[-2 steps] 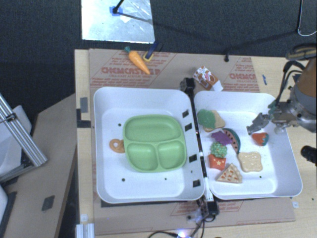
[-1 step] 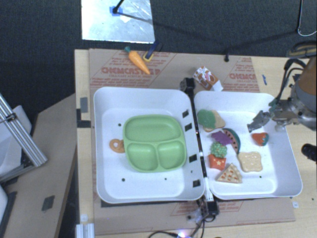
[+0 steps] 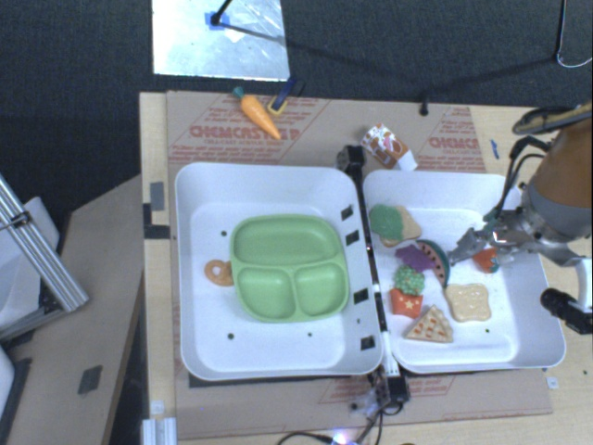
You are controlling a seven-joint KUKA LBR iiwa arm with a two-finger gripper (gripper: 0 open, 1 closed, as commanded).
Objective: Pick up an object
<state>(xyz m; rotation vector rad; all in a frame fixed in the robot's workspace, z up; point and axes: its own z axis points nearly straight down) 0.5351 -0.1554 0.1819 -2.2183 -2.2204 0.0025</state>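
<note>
Fixed overhead, looking down at a slant from a moderate distance. Takes in both shallow white plastic bins [image 3: 278, 179] side by side, the brown cardboard-topped bench [image 3: 315, 119] beneath, dark floor past its far edge.

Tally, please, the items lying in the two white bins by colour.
Green: 3 – divided plate, broccoli, leafy piece
Orange/tan: 4 – pretzel, toast, waffle wedge, cookie
Red: 3 – watermelon slice, red block, red item by the claw
Total: 10
</note>
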